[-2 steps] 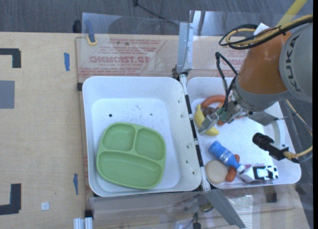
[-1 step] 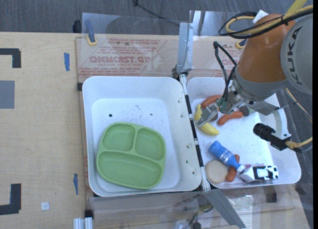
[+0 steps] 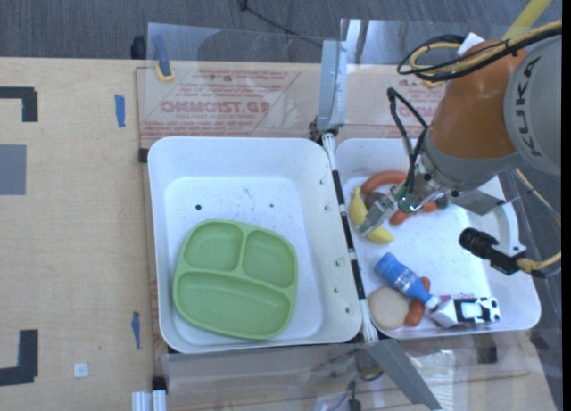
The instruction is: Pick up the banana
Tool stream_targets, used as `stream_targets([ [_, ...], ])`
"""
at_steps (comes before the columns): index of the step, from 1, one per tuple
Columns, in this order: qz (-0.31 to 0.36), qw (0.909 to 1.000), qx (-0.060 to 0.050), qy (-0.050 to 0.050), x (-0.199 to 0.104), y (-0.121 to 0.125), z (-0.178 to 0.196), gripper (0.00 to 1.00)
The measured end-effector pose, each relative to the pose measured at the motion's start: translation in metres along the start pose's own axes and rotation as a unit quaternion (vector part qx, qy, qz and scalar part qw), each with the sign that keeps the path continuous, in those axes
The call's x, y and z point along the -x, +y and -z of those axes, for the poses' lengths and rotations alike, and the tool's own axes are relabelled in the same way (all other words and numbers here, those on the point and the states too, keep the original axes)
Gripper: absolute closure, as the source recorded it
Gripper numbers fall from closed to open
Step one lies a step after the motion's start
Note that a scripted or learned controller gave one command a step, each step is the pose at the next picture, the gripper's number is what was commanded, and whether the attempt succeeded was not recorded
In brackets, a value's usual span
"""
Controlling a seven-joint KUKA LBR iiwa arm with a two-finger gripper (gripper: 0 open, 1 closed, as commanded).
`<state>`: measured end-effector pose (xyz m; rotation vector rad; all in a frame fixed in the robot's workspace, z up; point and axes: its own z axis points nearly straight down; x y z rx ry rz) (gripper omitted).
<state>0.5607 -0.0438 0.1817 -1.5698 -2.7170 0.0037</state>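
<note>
Gripper point(image 3: 379, 213) hangs low in the right bin point(image 3: 522, 311), its fingers spread and straddling the banana point(image 3: 360, 210), which lies near the bin's left wall beside a hot dog point(image 3: 393, 179).

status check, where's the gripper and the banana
Gripper down in right bin, at the banana. Grasp unconfirmed. Orange sausage close behind.

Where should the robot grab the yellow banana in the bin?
Probably around its middle, coming straight down from above. The banana lies flat near the left wall of the right bin, curving top to bottom, so a grip across its narrow width suits it. The gripper is right at it; the orange carrot-like toy crowds its upper end.
</note>
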Motion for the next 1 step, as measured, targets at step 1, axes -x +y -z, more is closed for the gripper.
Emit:
stream_targets([
  [1,0.029,0.9996,0.000,0.001,-0.0258,-0.0244,-0.0001,0.00],
])
